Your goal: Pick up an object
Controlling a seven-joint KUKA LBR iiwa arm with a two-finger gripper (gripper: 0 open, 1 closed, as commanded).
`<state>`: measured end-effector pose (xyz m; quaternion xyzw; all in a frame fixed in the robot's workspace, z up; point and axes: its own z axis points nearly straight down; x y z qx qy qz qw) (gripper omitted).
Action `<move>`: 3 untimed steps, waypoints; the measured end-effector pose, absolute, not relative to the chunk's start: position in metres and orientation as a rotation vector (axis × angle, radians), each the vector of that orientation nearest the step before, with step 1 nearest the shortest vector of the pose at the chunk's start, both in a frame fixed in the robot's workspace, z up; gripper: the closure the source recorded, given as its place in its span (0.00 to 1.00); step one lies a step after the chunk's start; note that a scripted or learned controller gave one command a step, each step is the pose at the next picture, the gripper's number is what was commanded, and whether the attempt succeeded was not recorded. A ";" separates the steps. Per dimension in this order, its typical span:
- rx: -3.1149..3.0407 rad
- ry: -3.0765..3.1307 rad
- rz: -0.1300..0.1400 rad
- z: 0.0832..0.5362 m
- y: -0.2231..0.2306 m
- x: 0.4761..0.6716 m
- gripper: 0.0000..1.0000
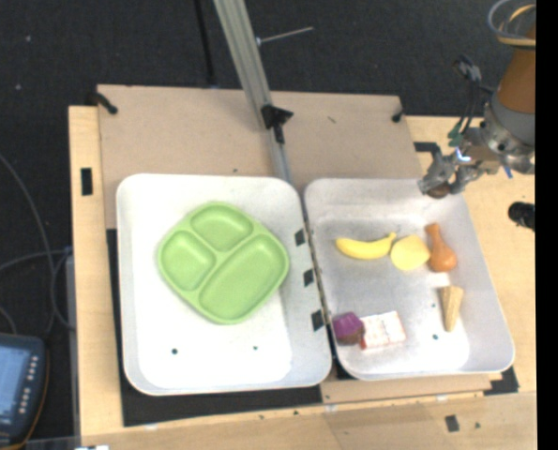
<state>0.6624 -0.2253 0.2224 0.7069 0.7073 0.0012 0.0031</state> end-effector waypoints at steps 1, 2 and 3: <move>2.213 2.218 0.006 0.278 -0.227 0.664 1.00; 2.214 2.227 0.003 0.285 -0.176 0.647 1.00; 2.216 2.227 0.000 0.270 -0.131 0.634 1.00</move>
